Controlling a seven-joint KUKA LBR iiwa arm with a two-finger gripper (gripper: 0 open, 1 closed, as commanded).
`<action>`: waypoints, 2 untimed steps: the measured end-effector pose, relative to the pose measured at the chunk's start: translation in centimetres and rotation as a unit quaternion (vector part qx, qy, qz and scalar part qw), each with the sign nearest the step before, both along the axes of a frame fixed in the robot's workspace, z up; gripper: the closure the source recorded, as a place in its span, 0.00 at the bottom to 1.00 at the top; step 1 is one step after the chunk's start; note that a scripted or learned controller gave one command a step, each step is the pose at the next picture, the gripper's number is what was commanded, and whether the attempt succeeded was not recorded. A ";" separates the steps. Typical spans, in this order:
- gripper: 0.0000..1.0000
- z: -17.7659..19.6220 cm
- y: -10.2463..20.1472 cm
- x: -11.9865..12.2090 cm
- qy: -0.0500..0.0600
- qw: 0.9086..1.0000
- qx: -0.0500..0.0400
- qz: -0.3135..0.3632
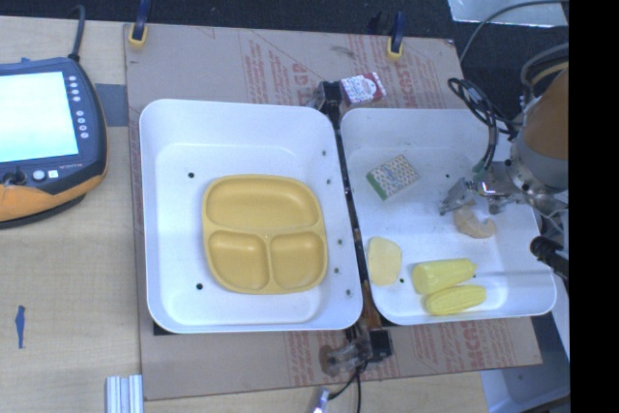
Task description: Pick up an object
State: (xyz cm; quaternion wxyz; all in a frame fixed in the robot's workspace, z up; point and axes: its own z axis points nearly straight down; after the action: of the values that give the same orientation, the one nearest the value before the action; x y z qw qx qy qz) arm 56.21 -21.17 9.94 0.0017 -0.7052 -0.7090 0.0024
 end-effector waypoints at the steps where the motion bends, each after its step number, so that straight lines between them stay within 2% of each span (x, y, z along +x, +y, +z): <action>1: 0.00 -0.7 0.0 2.3 -0.002 1.000 0.000 0.001; 2: 0.00 -0.7 2.9 9.5 -0.002 1.000 0.001 -0.001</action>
State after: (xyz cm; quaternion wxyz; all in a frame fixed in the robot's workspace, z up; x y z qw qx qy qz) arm 65.67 -18.24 9.25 0.0010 -0.7057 -0.7085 0.0000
